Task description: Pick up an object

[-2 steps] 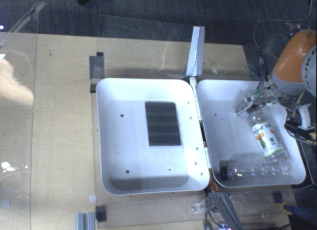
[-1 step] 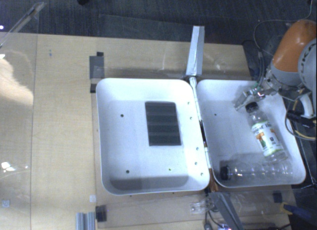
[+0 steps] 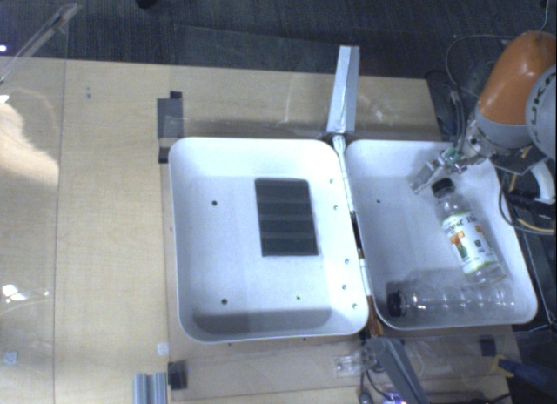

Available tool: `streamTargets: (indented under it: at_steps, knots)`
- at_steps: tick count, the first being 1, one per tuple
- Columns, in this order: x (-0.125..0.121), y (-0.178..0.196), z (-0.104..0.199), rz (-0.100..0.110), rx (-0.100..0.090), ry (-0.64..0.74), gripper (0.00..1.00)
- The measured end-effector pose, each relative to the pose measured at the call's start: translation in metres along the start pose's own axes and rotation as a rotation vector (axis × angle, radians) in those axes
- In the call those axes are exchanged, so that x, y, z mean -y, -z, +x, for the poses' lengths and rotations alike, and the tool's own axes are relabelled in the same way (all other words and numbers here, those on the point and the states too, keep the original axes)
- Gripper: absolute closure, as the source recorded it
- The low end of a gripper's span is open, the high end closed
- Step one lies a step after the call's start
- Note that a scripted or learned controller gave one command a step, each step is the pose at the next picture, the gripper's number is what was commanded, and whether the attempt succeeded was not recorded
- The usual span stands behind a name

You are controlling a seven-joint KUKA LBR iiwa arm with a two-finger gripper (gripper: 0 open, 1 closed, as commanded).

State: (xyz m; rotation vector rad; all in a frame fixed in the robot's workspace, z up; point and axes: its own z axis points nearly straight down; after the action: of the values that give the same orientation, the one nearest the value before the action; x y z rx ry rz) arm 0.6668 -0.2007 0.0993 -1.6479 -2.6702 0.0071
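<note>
A clear plastic bottle (image 3: 465, 235) with a black cap and a white, green and orange label lies in the right bin (image 3: 383, 167), cap pointing to the back. A second clear bottle (image 3: 452, 299) with a black cap lies along that bin's front wall. A dark ribbed rectangular block (image 3: 285, 216) rests flat in the middle of the left bin (image 3: 196, 245). My gripper (image 3: 432, 174) hangs over the back right part of the right bin, just behind and left of the labelled bottle's cap. Nothing shows in it.
The arm's orange band (image 3: 513, 71) and grey wrist reach in at the upper right, with cables (image 3: 522, 206) beside the right bin. A metal bar (image 3: 343, 97) stands behind the seam between the bins. Bare wooden bench lies to the left.
</note>
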Motion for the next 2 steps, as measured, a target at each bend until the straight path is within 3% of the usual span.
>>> streamTargets:
  at_steps: [1, 2]
  knots:
    - [0.006, 0.026, -0.001, -0.014, 0.008, 0.078, 0.0]
    - [-0.013, 0.073, 0.016, -0.015, 0.008, 0.106, 0.0]
